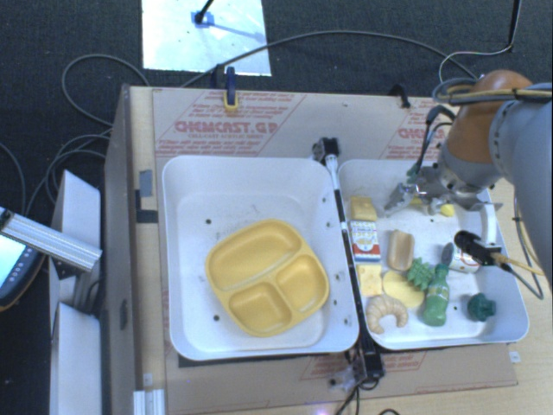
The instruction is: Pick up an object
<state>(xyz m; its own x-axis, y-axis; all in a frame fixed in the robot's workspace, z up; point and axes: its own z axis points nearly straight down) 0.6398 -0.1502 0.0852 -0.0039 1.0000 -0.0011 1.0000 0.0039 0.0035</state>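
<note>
In the camera view we see 2 shallow white bins side by side on the tabletop [138, 258]: the left bin [186, 197] carries 1 yellow divided tray [266, 277] with 3 compartments, lying flat near the middle, and the right bin [510, 318] carries the loose items we may pick from. We count there 1 croissant [386, 312] at the near edge, 1 green bottle [435, 299] beside it, 1 small dark green cap-like piece [480, 304] toward the right wall, 1 red, white and blue carton [365, 239] along the left wall, 1 tan bread-like piece [400, 249], and a few pale yellow pieces we cannot count surely. They lie crowded in the near half, touching or just beside each other, which we judge leaves little room for a clean grasp. The arm [510, 137] reaches in from the right, and its pincer [408, 194] hangs low over the far part of the right bin, near a yellow block [362, 207]. We cannot tell whether the pincer is clenched or released, and we see nothing held in it.
</note>
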